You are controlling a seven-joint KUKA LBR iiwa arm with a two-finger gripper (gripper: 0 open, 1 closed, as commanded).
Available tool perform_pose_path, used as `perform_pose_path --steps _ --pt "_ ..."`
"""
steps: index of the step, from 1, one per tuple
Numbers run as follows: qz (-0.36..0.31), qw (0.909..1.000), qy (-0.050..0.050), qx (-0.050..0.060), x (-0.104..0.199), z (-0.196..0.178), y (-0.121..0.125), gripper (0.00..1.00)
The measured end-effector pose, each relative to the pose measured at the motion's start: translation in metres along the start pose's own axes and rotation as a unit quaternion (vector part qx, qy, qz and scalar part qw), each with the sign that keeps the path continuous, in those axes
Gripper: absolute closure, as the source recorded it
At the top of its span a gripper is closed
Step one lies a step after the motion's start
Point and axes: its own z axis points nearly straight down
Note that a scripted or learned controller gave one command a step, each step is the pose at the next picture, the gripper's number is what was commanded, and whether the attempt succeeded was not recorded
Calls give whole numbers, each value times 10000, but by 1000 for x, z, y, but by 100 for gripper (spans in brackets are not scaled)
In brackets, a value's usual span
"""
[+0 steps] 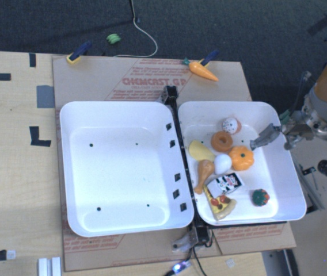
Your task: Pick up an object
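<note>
Toy foods clustered in right bin, doughnut, pumpkin, drumstick

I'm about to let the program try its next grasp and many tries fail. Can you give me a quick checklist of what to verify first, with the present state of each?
1. Objects available in the right bin: ok; toy foods lie there, including an orange pumpkin, a donut and a drumstick.
2. End effector over the right bin: ok; it hangs above the right side, near the rim.
3. End effector free of any object: cannot tell; too small and blurred.
4. Nearest target separated: not ok; the pumpkin touches a white ball, with the donut close by.
5. An isolated option: ok; the green piece lies alone near the front.
</note>
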Motion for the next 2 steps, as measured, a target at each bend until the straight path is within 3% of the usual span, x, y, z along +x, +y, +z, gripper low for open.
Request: perform_pose_path --steps 1,2 --pt "-5 10000 28 55 45 165 -32 0" --pt "-5 10000 10 13 43 148 -29 100"
